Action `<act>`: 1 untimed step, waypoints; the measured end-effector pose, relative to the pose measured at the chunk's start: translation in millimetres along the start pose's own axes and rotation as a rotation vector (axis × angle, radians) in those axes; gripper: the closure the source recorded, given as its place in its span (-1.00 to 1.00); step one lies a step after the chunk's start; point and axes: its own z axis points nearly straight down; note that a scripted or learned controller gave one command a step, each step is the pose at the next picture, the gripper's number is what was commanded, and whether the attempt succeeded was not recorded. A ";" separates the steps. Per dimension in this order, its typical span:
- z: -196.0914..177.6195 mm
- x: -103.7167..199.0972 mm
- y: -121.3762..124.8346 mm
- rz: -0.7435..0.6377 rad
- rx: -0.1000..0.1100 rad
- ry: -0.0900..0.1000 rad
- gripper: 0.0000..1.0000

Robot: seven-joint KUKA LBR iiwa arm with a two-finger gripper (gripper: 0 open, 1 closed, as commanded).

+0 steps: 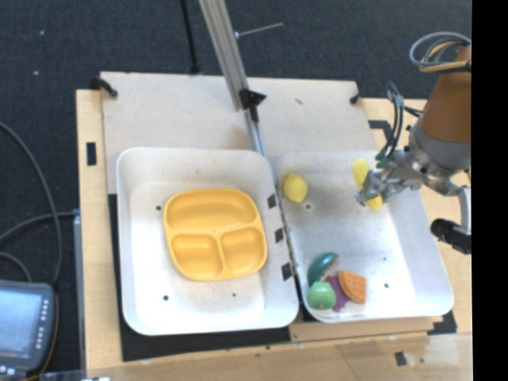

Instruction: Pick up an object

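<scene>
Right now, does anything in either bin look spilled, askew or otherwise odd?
Nothing stands out. The yellow tray lies flat in the left bin. In the right bin, a lemon sits apart and the toy food clusters at the near edge.

tray [214,232] yellow | bins [143,213] white | lemon [294,187] yellow | ball [321,295] green
</scene>
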 end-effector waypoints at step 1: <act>8.8 52.1 6.9 -0.001 0.001 0.000 1.00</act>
